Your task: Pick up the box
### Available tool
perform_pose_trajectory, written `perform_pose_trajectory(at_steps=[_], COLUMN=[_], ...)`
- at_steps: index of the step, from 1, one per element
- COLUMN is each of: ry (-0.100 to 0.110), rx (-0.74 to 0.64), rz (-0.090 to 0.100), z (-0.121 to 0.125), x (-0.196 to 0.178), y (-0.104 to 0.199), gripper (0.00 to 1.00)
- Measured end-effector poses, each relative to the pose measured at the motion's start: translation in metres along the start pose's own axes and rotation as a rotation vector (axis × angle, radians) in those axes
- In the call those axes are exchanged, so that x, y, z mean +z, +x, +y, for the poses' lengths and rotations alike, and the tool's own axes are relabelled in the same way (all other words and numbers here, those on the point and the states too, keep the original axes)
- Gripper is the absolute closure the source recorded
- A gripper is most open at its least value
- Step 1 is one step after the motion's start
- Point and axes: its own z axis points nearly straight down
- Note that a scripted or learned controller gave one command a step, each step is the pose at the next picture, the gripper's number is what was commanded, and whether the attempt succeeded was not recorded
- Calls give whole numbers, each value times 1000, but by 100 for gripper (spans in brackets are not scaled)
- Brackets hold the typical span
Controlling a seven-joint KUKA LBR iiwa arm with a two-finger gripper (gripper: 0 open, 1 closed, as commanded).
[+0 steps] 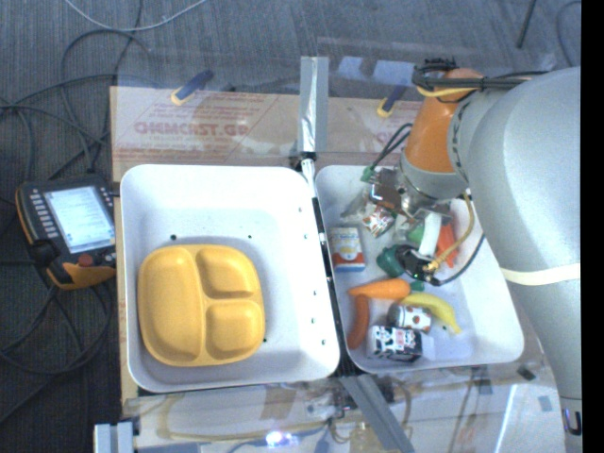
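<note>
Status: arm is in over the right bin (pixel 491 343), wrist w/ orange band pointing down at the bin's upper half, gripper (pixel 385 208) sitting low among the clutter near the back-left of that bin. Can't tell the gripper state from this angle, the wrist body and cables cover too much, so no call on a grasp. Target as I read it = the small box (pixel 346 249), white w/ red/orange print, lying flat against the right bin's left wall, just below-left of the gripper and apart from it as far as I can see. It looks to be resting on the bin floor, not lifted. Other stuff in the same bin: carrot (pixel 380 290) just below the box, banana (pixel 437 309), a green item (pixel 392 258), a black-and-white cow-pattern thing (pixel 394 342) near the front edge. Left bin (pixel 283 182) has only a yellow divided plate (pixel 201 302), not relevant. Judgement: approach phase mostly done, pick not done. Left to do: line up over the box, close on it, lift clear. Risk imo: the box is tight to the wall w/ the carrot close by, so finger clearance is poor.
</note>
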Motion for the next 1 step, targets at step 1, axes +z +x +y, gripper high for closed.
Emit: perform_pose_trajectory(at_steps=[1], ry=[20], rx=[1], rz=[-3], z=[-4], x=[-8], y=[-2], gripper=[100])
